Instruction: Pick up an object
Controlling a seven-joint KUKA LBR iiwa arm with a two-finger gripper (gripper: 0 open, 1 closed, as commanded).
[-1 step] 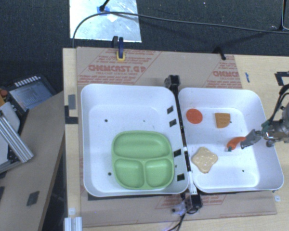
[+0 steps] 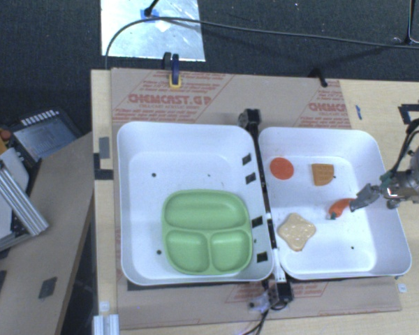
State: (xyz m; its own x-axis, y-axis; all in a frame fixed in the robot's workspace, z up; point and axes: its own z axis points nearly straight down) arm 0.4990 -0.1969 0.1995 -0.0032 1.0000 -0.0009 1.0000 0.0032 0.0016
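A dark carpeted floor surrounds a desk topped with a brown cardboard sheet, on which two shallow white bins sit side by side. The left bin holds a green divided tray. The right bin holds four small things: a round red-orange disc, a tan square piece, a pale cream lumpy piece near the front, and a small orange carrot-like piece about mid-bin.

The claw comes in from the right, low over the right bin, its dark tip pointing toward the orange piece. Whether it is parted or closed I cannot tell at this size and blur, and nothing can be seen gripped in it.

The orange piece lies just beside the claw's tip, toward the bin's centre, touching or nearly touching; which, I cannot tell.

The likely risk is a miss. The piece is small, low and probably slick, so a slanted approach could nudge it along the smooth bin floor instead of straddling it, or a closing grip could squirt it sideways. Coming down too low could scrape the bin floor.
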